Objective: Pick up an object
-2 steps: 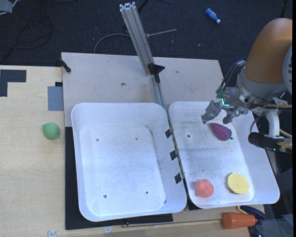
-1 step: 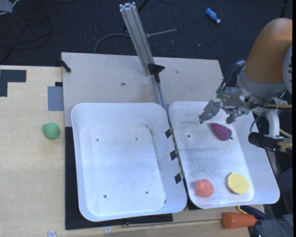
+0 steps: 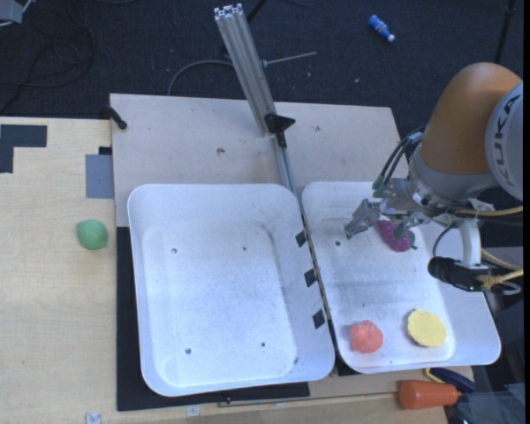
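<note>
Three soft-looking lumps sit in the right bin (image 3: 477, 347): one magenta object (image 3: 396, 235) near its far end, one red-orange object (image 3: 366, 336) and one yellow object (image 3: 427, 328) close together at the near end. One green ball (image 3: 92, 234) lies out on the wooden surface (image 3: 35, 307), well left of the left bin (image 3: 150, 203), which holds nothing I'd go for. An orange tool handle (image 3: 428, 393) rests just outside the right bin's near edge.

From my seat, the gripper (image 3: 382, 219) hangs low over the right bin, right against the magenta object, with one grey finger (image 3: 362, 220) jutting left of it. I cannot tell whether the jaws are spread or clenched, nor whether the magenta lump is between them; the wrist hides too much.

My worry is a miss: if the jaws straddle only the lump's edge, it may squirt sideways or get shoved along the floor rather than lifted. It also looks squashy, so a hard squeeze could deform it and let it slip. The cables (image 3: 397, 162) at the wrist hang near the work too.
</note>
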